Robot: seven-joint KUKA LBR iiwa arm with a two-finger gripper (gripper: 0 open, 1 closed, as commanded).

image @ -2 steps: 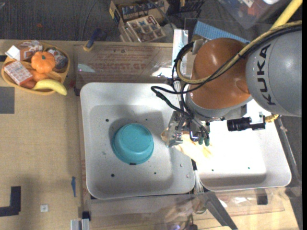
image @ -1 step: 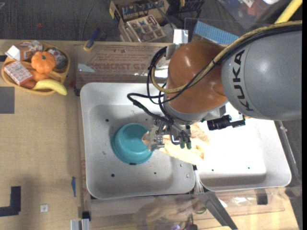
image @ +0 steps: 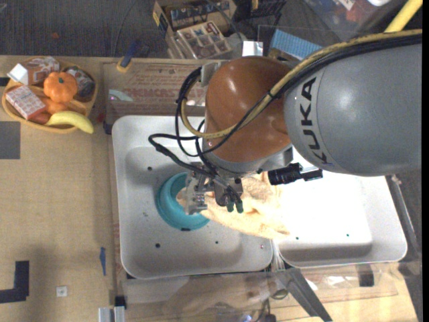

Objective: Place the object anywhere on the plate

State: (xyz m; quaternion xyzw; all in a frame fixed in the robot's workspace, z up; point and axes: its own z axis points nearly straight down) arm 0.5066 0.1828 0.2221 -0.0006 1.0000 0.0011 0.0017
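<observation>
two-finger gripper [image: 213, 196] at frame centre over round teal plate [image: 175, 203] rim, beside pale yellow floppy object [image: 258, 217]; grip state cannot tell. plate's right half hidden.

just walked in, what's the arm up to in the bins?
The KUKA arm reaches in from the right and has its tool low over the left bin, at the right edge of the teal plate. A pale, floppy object lies under the tool, mostly on the bin floor beside the plate, its left end overlapping the plate.
</observation>
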